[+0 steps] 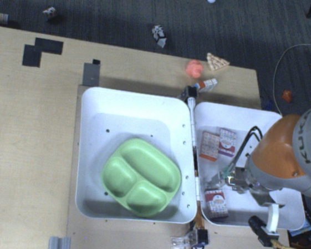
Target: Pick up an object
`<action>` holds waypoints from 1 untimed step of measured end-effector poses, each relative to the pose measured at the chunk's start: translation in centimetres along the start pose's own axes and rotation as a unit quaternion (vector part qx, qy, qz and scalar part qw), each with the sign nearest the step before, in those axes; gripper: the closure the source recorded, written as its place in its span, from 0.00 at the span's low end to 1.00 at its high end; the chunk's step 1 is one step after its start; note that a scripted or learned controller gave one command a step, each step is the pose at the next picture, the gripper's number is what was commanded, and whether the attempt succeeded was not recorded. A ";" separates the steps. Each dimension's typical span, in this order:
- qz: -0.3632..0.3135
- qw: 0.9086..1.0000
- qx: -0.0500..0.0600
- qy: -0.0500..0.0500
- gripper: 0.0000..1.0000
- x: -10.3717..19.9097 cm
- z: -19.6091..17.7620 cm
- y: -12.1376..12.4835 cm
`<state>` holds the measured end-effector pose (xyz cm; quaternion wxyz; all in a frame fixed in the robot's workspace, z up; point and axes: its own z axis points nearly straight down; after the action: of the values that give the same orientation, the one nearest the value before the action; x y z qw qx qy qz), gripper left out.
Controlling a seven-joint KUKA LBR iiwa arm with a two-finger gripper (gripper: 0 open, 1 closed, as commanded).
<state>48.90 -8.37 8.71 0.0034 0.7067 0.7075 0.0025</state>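
Note:
The left bin (89,141) holds a light green divided plate (141,175), lying tilted in its front half. In the right bin (290,217) two red-and-white packets (209,146) (227,141) lie side by side near the back left. A third small red-brown packet (215,203) lies at the front left corner. My gripper (220,180) hangs low over the left side of the right bin, just behind the third packet and in front of the other two. The orange-banded wrist (272,154) hides the bin's middle. I see nothing held.
Behind the bins on the bench lie a pink ball (194,68), a wedge-shaped toy (217,62) and a small tube (206,85). A black bar (193,136) runs along the wall between the bins. Cables and a clip (195,240) sit at the front edge.

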 end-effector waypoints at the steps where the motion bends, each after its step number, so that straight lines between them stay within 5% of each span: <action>1: -0.001 1.000 -0.004 0.000 1.00 0.0 -1.2 0.3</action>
<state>49.14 -8.32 9.87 0.0060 0.7059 0.7082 0.0049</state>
